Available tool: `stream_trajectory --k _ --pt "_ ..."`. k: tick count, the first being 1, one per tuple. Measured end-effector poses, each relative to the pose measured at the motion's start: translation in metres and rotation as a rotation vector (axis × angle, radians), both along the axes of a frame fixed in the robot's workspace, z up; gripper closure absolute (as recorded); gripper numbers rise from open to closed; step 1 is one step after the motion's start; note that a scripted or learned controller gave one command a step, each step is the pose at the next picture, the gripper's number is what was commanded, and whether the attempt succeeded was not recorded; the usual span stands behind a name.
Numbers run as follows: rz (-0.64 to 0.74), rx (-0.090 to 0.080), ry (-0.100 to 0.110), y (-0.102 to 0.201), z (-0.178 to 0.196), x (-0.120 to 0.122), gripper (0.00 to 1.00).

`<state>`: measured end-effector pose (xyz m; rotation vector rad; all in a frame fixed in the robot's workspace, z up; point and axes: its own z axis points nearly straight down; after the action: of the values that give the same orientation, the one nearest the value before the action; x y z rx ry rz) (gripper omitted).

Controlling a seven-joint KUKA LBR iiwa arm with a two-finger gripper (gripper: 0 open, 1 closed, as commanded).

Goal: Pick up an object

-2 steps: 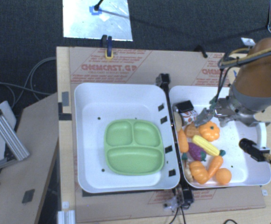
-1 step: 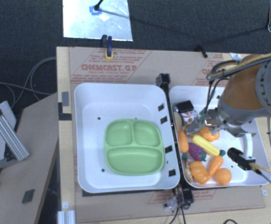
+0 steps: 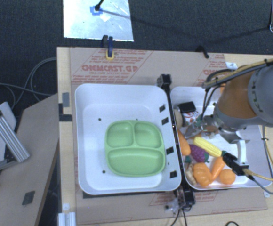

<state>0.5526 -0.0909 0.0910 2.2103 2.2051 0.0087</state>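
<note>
The arm (image 3: 249, 98) reaches over the right bin (image 3: 193, 94), its bulk hiding much of that bin's far side. The gripper (image 3: 203, 126) sits low among the toy food, just above the corn (image 3: 207, 146); its finger state cannot be told. Carrots (image 3: 216, 167) and a purple piece (image 3: 197, 153) crowd the near corner. A green plate (image 3: 135, 148) lies in the left bin (image 3: 92, 107).

green tray (image 3: 135, 148), yellow corn (image 3: 207, 146), white bins (image 3: 87, 126)

Dark carpet floor (image 3: 23, 27) w/ shiny metal sheet (image 3: 98, 13), cables (image 3: 37, 76), cardboard-topped bench (image 3: 127, 65).
</note>
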Motion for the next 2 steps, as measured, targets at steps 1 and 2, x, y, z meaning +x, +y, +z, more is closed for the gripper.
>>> stream_trajectory --k 1,2 --pt "0.002 0.006 0.009 0.002 0.009 -0.002 1.00" --pt "0.004 0.009 0.011 -0.002 0.071 -0.005 1.00"
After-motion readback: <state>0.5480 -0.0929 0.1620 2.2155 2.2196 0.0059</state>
